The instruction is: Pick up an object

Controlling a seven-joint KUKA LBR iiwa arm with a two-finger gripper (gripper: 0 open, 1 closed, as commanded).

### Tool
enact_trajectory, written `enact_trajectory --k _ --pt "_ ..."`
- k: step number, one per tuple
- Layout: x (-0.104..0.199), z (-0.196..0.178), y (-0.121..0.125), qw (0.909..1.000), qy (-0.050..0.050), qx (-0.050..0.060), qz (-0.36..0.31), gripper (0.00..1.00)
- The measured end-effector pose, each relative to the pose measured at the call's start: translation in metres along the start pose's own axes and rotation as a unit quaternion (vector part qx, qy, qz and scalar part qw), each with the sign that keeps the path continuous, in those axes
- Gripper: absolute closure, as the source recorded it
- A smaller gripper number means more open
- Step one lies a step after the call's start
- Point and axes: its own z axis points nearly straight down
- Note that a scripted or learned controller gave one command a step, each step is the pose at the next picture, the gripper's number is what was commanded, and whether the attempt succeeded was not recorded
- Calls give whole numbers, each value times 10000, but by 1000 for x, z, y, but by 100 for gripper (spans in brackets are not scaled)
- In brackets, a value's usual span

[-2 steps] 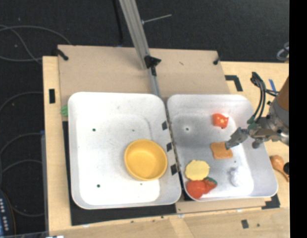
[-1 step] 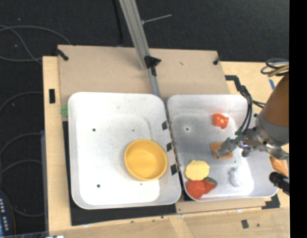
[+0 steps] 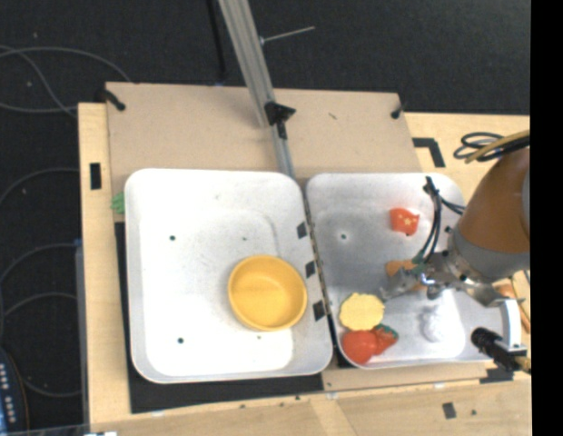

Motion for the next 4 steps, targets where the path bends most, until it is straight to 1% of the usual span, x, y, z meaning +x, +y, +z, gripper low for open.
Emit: enact_trajectory --k 1,2,3,4 --pt "0 -14 2 10000 9 -48 18 100" --pt "4 -58 6 10000 1 -56 -26 100" --pt "4 -123 8 10000 -6 -69 -28 100" --pt "4 -140 9 10000 5 -43 -34 100"
